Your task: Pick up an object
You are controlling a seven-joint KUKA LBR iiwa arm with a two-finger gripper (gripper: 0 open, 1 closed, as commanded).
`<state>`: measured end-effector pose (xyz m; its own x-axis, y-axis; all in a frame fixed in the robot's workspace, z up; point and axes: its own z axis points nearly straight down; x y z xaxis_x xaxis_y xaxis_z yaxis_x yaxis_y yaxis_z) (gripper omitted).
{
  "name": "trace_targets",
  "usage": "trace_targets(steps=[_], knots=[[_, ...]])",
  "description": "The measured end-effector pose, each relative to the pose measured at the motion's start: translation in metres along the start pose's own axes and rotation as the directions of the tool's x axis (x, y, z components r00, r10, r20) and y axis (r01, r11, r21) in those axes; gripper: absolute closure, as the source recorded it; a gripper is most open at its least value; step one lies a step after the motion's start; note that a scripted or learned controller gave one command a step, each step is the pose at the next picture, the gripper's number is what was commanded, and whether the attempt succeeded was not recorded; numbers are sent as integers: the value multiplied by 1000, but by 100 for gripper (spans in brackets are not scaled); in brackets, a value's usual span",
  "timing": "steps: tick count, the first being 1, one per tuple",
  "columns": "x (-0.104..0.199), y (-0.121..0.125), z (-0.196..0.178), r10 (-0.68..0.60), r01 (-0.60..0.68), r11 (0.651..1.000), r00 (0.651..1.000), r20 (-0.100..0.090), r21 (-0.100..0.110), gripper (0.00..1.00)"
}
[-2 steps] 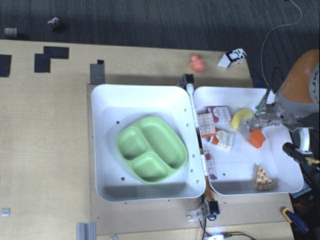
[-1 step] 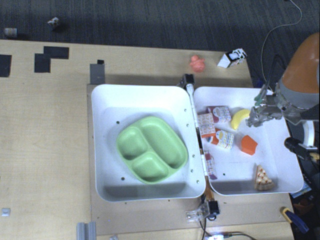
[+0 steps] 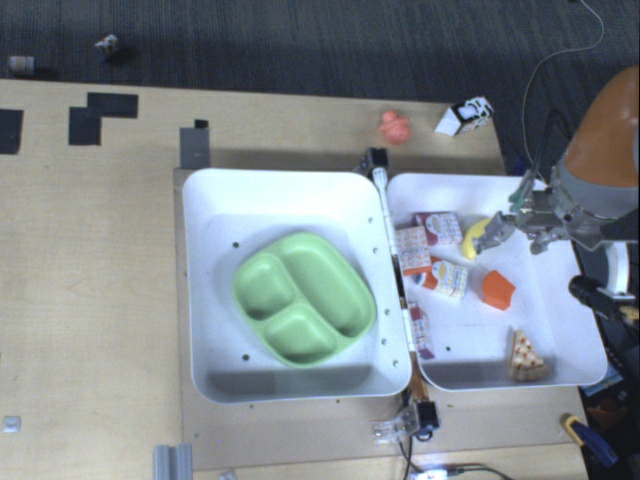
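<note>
The gripper (image 3: 497, 226) hangs low over the right bin (image 3: 590, 368), fingers slightly parted and holding nothing. A yellow toy (image 3: 476, 236) lies touching its tip; an orange block (image 3: 497, 290) sits just below. This looks like the approach: next, it must close squarely on the toy.

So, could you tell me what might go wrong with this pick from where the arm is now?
The gripper is right by the yellow object, which lies close to the small cartons; a descent could nudge or catch a neighbour instead of one clean item. The cartons are bunched against the right bin's left wall, leaving little room for fingers there. The orange block and the pizza-slice toy lie apart, so they look like safer targets.
</note>
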<state>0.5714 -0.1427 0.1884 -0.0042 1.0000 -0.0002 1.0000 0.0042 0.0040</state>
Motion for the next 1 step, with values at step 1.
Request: trace_targets(steps=[1], knots=[[10, 21, 90, 2, -2, 1000, 1000, 2, -8, 0]])
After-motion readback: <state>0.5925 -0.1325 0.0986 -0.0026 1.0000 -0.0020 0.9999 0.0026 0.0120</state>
